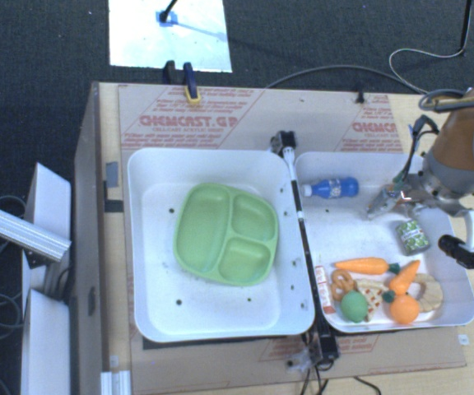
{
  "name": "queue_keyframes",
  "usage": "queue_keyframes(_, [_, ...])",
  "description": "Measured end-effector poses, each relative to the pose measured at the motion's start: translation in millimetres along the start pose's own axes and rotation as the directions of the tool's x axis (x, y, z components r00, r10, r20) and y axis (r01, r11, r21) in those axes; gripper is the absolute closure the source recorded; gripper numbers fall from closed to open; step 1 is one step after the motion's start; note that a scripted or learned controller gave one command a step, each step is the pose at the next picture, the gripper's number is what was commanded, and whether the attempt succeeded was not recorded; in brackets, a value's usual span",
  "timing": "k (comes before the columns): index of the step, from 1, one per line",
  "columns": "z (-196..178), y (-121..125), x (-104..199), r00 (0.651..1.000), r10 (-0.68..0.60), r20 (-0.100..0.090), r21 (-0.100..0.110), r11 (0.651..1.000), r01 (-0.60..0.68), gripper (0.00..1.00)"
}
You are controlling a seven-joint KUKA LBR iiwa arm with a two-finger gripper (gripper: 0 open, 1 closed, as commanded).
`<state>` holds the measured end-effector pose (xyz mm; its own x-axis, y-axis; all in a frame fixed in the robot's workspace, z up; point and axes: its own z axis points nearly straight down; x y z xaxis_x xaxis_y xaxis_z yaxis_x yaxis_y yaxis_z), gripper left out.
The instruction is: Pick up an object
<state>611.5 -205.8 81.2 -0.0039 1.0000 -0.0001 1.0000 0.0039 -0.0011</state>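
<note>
Your gripper (pixel 388 201) hangs over the far part of the right bin (pixel 467 303). Its metal fingers (pixel 378 206) look spread a little, and nothing sits between them, so you hold no object yet. Just beside it, toward the near edge, lies a small jar with green contents (pixel 413 236). On its other side, toward the left, lies a blue and white bottle (pixel 330 188). Further toward the near rim you see two toy carrots (pixel 362 265), a green ball (pixel 354 305), an orange fruit (pixel 404 309) and pretzels (pixel 343 281). Well apart, in the left bin (pixel 155 303), rests a green divided plate (pixel 225 234). I judge the picking is not started: you must choose, descend, close and lift.
</note>
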Motion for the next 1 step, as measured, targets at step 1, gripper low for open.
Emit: queue_keyframes(1, [-13.2,-40.3,-1.1,1.0,0.003,0.0,0.0,1.0,-0.003,0.0])
